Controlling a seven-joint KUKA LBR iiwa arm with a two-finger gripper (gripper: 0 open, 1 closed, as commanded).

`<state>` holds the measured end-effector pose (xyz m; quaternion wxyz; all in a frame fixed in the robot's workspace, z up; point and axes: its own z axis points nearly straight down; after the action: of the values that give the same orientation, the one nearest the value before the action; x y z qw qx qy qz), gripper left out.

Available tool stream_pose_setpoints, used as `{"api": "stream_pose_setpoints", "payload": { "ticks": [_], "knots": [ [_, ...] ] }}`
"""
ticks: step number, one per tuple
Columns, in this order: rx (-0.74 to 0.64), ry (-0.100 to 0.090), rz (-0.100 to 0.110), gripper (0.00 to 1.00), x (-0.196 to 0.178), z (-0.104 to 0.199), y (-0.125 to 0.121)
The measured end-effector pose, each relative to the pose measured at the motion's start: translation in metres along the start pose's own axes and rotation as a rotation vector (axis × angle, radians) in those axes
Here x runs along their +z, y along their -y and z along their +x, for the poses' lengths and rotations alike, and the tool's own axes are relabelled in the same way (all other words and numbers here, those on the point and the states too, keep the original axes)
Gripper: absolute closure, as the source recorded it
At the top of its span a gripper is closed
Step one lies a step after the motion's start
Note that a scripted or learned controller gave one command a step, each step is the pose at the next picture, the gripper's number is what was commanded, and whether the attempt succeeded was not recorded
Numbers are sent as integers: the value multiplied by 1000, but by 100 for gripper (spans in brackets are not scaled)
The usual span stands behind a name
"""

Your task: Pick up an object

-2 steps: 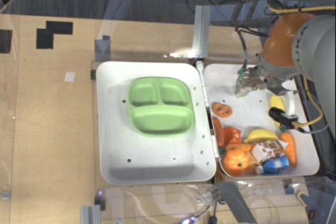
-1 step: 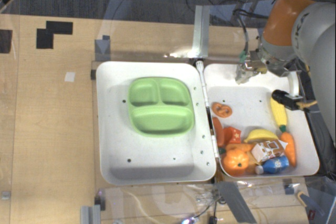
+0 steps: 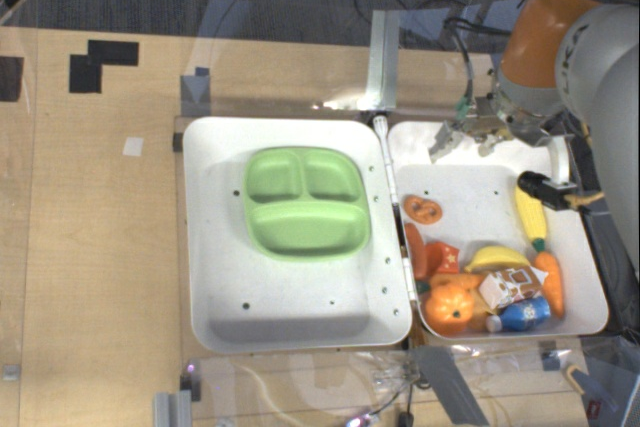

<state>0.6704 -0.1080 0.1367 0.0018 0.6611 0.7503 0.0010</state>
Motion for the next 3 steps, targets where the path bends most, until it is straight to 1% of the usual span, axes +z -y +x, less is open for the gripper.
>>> {"api": "stream_pose_setpoints", "payload": {
  "ticks": [1, 2, 3],
  "knots": [
    [-46, 0, 1, 0, -12, 19, -2],
    [-2, 1, -7, 0, 48, -3, 63],
    [72, 1, -2, 0, 19, -62, 8]
  ]
}}
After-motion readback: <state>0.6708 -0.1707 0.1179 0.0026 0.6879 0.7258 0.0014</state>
